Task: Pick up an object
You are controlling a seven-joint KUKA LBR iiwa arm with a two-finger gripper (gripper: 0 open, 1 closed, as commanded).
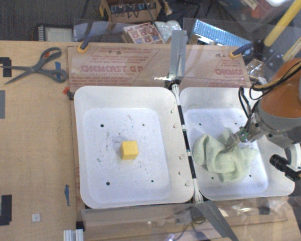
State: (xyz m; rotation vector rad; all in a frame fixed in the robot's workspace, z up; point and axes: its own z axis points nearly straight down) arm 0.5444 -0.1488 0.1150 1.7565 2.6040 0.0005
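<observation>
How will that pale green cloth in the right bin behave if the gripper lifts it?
The pale green cloth lies crumpled in soft folds, so it is probably floppy and will drape or unfurl. It looks light. Pinched by one fold under the gripper, it may slip free.

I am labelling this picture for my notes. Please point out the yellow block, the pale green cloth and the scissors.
yellow block (130, 150): camera view, centre of its top face.
pale green cloth (218, 158): camera view, middle of the crumpled heap.
scissors (37, 69): camera view, near the pivot where blades meet handles.
</observation>
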